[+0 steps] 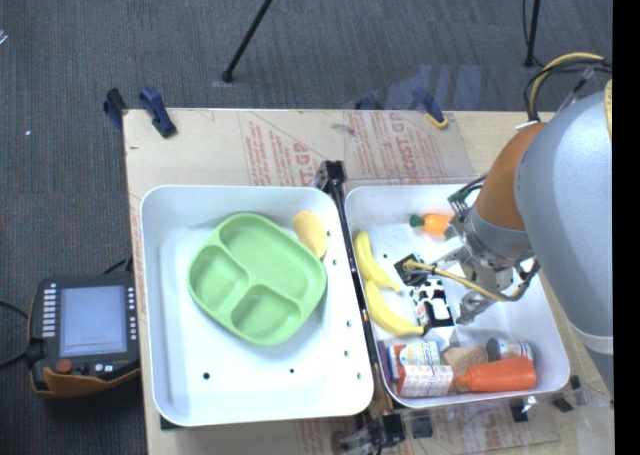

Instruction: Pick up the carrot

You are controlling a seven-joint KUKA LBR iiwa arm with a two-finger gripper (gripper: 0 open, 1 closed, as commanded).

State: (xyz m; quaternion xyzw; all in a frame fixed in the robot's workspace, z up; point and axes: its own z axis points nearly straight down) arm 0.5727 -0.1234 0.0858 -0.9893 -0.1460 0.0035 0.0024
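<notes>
The carrot is a short orange piece with a green tip, lying near the back of the right bin, close to the arm's wrist. My gripper hangs over the middle of that bin, in front of and slightly left of the carrot, not touching it. Its black-and-white fingers stand apart with nothing between them, right beside two bananas.
The right bin's front holds a small carton, an orange bottle and a brown lump. In the left bin sit a green divided plate and a yellow fruit. The arm covers the right bin's right side.
</notes>
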